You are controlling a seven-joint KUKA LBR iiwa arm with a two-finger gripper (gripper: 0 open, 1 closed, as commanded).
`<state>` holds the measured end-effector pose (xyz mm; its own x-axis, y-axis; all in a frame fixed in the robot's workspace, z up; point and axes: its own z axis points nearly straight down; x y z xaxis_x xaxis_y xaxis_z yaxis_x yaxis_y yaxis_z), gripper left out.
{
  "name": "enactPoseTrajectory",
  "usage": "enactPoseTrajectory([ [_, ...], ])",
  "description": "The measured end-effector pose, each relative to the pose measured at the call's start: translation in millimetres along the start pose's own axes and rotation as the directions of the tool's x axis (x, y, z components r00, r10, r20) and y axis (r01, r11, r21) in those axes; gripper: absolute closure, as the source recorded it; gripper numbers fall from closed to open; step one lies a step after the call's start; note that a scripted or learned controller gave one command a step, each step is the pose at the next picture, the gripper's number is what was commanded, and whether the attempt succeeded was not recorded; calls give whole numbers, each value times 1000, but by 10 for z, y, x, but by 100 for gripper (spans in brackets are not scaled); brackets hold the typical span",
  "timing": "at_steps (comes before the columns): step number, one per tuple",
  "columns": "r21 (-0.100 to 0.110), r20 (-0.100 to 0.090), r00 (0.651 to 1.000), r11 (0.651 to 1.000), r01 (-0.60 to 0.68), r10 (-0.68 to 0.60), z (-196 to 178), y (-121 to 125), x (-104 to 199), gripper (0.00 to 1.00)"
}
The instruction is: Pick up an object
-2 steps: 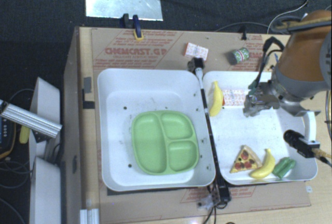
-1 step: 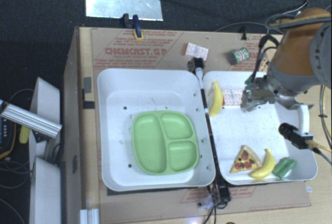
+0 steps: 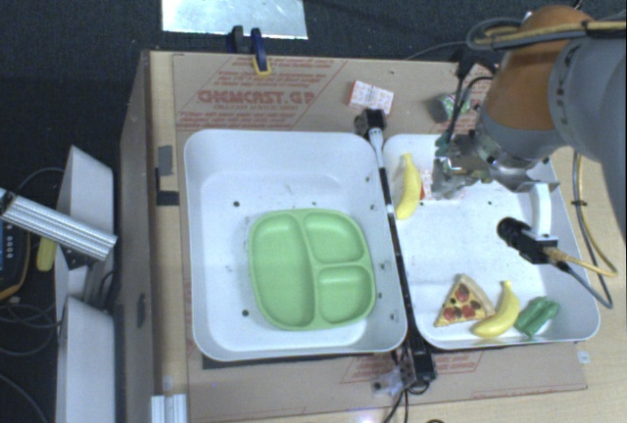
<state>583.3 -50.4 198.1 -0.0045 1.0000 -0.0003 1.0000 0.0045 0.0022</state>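
Claw near far left corner of right bin, just beside a yellow banana, wide or narrow cannot tell

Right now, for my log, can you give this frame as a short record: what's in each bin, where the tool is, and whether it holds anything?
left bin: green divided plate, lying flat
right bin: four items
far banana: against the right bin's left wall
near edge, left to right: pizza slice, near banana, green vegetable
tool: low over the right bin's far end, just right of the far banana
grasp: cannot tell from this view; nothing seen held
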Motion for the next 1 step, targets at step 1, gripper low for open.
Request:
enactPoseTrajectory([
  [1, 1, 0, 1000, 1000, -2, 2, 138, -141, 80, 100],
])
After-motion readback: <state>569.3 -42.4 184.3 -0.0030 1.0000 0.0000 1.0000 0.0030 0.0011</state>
